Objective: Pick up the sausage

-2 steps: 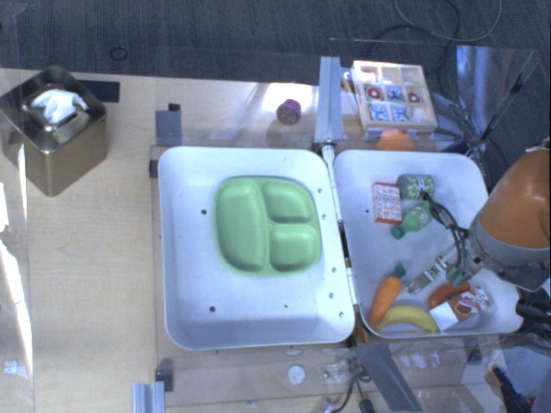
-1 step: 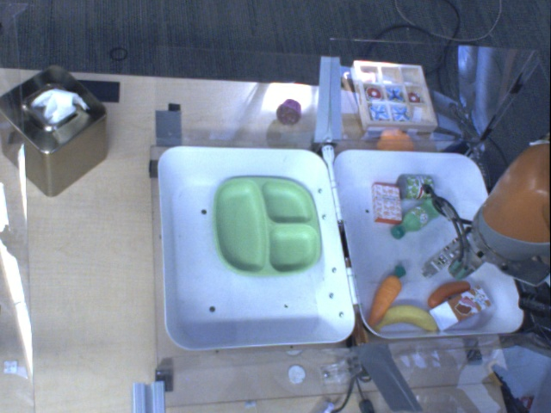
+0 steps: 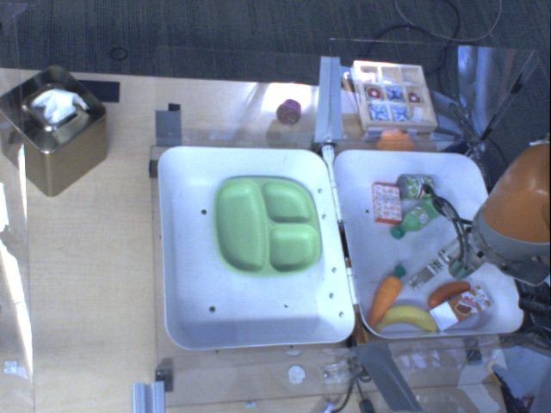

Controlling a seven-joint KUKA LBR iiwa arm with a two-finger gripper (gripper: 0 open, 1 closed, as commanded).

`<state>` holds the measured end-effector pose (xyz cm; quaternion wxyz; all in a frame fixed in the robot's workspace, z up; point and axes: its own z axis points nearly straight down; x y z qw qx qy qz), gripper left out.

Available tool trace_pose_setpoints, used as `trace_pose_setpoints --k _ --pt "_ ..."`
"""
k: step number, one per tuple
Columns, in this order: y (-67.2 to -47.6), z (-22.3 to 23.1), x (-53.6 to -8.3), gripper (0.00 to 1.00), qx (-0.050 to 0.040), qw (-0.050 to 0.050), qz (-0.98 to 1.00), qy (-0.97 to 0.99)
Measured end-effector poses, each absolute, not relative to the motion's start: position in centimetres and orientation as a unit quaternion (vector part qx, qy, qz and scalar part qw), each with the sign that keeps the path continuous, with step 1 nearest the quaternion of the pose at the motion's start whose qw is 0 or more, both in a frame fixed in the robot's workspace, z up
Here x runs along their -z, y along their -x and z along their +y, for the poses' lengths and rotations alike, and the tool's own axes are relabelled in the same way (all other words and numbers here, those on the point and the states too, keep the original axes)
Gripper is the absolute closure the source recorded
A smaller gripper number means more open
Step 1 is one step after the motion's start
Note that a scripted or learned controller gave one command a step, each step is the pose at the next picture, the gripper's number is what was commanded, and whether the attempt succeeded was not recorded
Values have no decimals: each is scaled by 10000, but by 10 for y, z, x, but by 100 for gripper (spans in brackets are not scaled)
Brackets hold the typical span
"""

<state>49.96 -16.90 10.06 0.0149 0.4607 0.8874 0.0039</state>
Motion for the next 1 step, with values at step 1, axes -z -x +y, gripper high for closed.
trace_pose_setpoints --k 1 --pt "-489 -169 -102 0 -10 18 8855 -4647"
